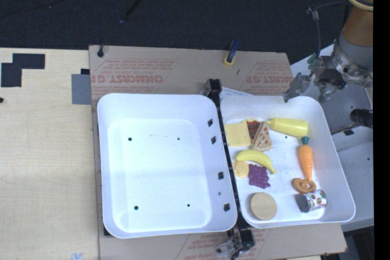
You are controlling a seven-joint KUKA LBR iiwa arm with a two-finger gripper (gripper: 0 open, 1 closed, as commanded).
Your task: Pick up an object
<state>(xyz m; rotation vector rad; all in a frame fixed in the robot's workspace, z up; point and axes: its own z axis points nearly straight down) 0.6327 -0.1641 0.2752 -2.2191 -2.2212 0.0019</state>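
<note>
Carrot: tapered, smooth orange; banana curved.

**KUKA iiwa arm: visible parts**

Arm: orange-brown cylindrical band at the far right, with a pale yellowish cable looping at its top. Below it sits a grey metal wrist collar, ringed and slightly glossy. Thin dark cables run from the wrist toward the left. Gripper: dark grey and black angular metal parts; finer details such as screws or markings are too small to tell.
</note>
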